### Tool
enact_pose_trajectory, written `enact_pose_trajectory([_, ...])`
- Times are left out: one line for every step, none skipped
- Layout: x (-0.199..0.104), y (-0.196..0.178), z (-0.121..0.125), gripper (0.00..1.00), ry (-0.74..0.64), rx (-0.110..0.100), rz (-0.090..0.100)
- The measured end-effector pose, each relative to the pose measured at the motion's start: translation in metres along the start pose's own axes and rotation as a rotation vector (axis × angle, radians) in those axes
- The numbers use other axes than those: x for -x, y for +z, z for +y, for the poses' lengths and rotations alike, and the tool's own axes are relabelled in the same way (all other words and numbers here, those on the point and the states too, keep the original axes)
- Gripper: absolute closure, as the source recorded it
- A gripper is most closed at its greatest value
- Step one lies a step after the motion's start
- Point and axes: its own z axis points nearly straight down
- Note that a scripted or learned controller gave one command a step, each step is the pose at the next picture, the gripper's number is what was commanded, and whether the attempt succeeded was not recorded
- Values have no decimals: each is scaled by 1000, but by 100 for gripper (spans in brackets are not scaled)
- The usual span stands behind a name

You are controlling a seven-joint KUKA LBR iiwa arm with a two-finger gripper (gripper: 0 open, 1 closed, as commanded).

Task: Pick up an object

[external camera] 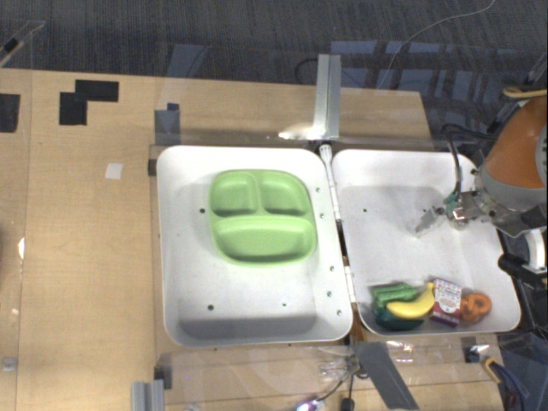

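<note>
The gripper (431,218) hovers over the bare upper floor of the right bin (385,178); whether it is open or closed cannot be told. A banana (413,306), a green item (391,294), a red packet (446,301) and a brown ring (476,306) cluster along that bin's near edge. A green divided plate (260,216) lies in the left bin (184,255).

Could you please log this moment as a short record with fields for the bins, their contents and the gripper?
left bin: holds a green divided tray
right bin: toys clustered at its near edge
toys: green item, banana, small carton, doughnut
gripper: above the right bin's bare middle, apart from the toys, holding nothing
</note>
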Motion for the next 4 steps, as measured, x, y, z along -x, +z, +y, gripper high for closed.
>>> enact_pose_trajectory([-2,-13,4,100,-7,6,1])
enact_pose_trajectory([-10,-2,-60,100,-42,-1,1])
enact_pose_trajectory([-6,-9,60,100,158,-8,3])
enact_pose_trajectory([-41,2,59,100,75,-4,2])
